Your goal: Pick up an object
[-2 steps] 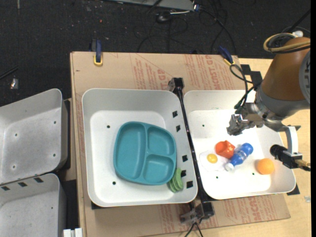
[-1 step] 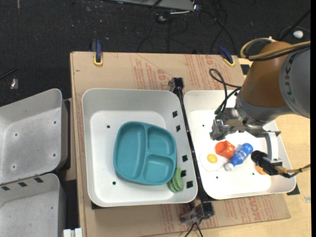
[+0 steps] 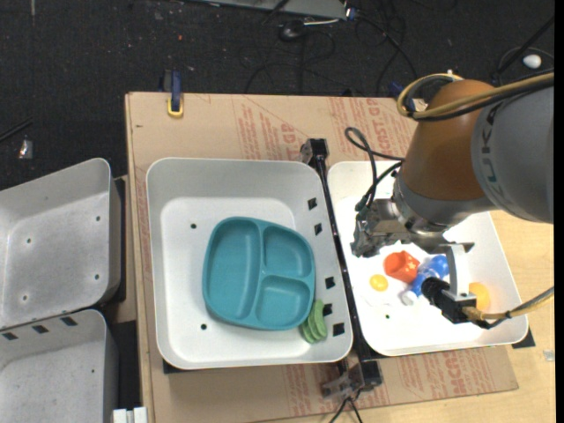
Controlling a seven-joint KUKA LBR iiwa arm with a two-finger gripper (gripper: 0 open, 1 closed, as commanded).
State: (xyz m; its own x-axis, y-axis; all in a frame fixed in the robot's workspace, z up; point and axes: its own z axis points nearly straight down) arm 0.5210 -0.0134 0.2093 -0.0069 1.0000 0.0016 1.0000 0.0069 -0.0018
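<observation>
Tool (image 3: pixel 377 236) of mine hangs low over the right bin (image 3: pixel 507 324), at about nine o'clock of its floor; whether it is parted or closed I cannot tell, and I see nothing gripped in it. Nothing looks lifted yet, so I judge the pick remains to be done. Small toys lie just off the tool toward four o'clock: an orange piece (image 3: pixel 401 264), a yellow disc (image 3: pixel 378 282), a blue piece (image 3: pixel 432 269). Farther, toward nine o'clock, the left bin (image 3: pixel 167 236) holds a teal divided plate (image 3: pixel 258 273) and a green item (image 3: pixel 314 323).
</observation>
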